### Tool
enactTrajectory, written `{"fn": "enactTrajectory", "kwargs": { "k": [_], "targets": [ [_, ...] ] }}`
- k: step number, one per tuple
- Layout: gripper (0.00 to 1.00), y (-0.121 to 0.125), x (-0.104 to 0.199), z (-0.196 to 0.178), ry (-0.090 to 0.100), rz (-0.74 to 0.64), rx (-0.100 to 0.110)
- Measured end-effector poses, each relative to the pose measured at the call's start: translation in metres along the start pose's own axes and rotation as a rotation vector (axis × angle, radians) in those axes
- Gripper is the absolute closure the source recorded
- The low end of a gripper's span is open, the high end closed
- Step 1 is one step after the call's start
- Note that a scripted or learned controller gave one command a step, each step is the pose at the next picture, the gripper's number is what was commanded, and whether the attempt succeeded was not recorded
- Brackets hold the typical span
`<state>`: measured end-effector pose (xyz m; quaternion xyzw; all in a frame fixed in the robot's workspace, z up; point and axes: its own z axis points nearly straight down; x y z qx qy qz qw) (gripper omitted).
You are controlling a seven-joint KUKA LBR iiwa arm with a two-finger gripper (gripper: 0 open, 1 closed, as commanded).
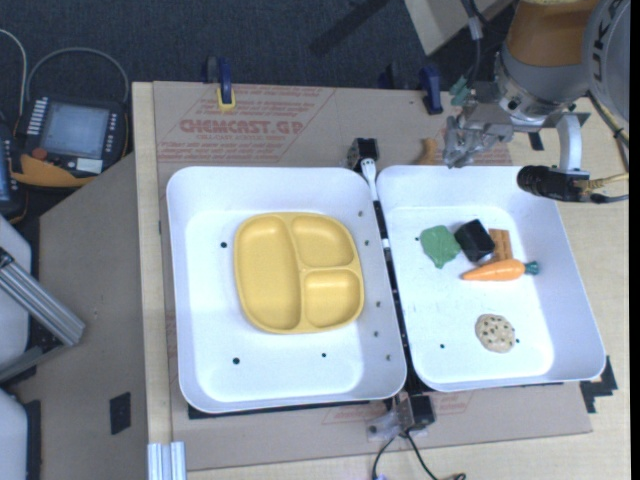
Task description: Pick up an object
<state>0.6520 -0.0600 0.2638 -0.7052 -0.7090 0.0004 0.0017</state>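
In the left bin (190, 298) you see a yellow divided plate (298, 270) at its centre. In the right bin (570, 298), a green piece (438, 245), a black block (474, 238) and a carrot (494, 271) cluster towards the far edge, with a cookie (494, 332) nearer the front edge. The gripper (462, 154) hangs above the right bin's far edge, holding nothing you can see; how wide it stands you can't tell.

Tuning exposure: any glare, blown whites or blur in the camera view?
Camera view: the left bin reads near-white with a soft shadow around the yellow plate; carrot and cookie look sharp; the gripper is slightly soft.
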Motion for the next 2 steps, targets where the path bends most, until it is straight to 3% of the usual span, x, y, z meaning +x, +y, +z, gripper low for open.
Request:
{"fn": "enactTrajectory", "kwargs": {
  "k": [2],
  "targets": [
    [1.00, -0.030, 0.109, 0.031, 0.000, 0.000, 0.002]
  ]
}}
